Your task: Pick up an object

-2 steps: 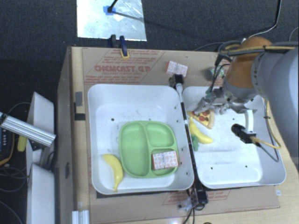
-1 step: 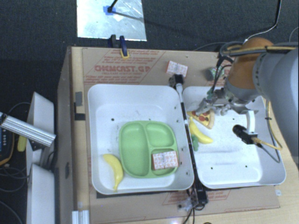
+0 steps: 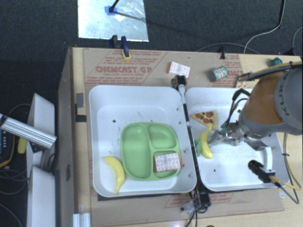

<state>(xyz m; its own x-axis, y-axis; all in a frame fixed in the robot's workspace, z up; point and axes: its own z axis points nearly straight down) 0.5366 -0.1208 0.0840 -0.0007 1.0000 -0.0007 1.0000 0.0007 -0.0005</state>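
Gripper point(image 3: 218, 137) low in the right bin point(image 3: 227, 181), tip reaching toward 9 o'clock; whether the fingers are released or clenched cannot be told, the wrist hides them. Just beside the tip lies a yellow banana point(image 3: 204, 144), against the bin's left wall, likely the target since the tool points at it. Pizza slice point(image 3: 205, 117) sits at 11 o'clock from the tip. Left bin point(image 3: 102, 103) holds a green tray point(image 3: 142, 150) with a patterned card point(image 3: 167, 162), plus a second banana point(image 3: 116, 172) at 7 o'clock.

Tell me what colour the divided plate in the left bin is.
Light green; the divided plate shows clearly in the camera view.
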